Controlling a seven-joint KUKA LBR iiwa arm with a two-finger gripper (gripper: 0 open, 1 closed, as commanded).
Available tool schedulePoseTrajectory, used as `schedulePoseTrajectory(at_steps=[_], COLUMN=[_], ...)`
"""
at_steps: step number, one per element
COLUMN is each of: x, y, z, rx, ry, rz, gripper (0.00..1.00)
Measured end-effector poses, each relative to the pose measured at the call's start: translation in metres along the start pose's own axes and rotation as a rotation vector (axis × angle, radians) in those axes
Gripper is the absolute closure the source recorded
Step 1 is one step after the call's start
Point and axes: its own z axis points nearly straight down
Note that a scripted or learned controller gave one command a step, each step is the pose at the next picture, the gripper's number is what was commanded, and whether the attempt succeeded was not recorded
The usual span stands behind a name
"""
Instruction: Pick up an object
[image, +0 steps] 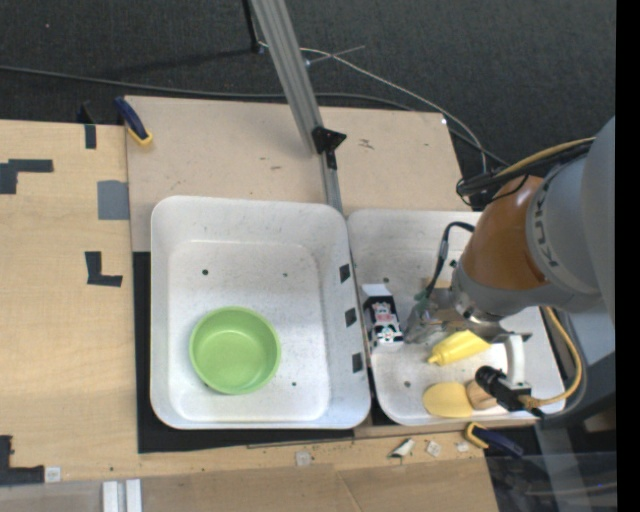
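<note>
The wooden bench (60, 300) at far left carries black tape marks (100, 268) and a grey patch (113, 198). A blue-and-yellow clamp (133, 120) grips the upper left corner of the pale board (220, 150) on which both bins stand. A black mat (141, 340) shows along the left and lower edges of the left bin (250, 210). That bin holds a green bowl (234, 349), upright, in its lower left part. A grey metal pole (290, 75) slants down from the top edge and ends at the seam between the bins. The right bin (400, 230) holds three things. A small black-and-white object (381, 320) lies against the bin's left wall, just left of the gripper (425, 318). A yellow object (458, 347) lies just beside the gripper, to its lower right; whether the two touch cannot be told. A pale yellow object (448, 399) lies near the bin's lower rim, below the yellow one. The gripper sits low over the middle of the right bin; how far it is open cannot be told, and nothing is seen held in it. The grey arm (560, 230), with its orange band (500, 245), enters from the right. A second clamp (490, 438) sits below the right bin. Dark floor (450, 50) with a thin cable (400, 90) lies beyond the board.
</note>
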Motion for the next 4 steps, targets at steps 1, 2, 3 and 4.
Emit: schedulePoseTrajectory(at_steps=[1,2,3,4], x=[0.000,0.001,-0.006,-0.012], y=[0.000,-0.001,-0.004,0.003], z=[-0.001,-0.010,-0.070,-0.119], rx=[0.001,0.007,-0.004,-0.006], ry=[0.004,0.007,0.002,0.001], rz=[0.001,0.001,0.000,0.000], gripper=[0.00,1.00,1.00,1.00])
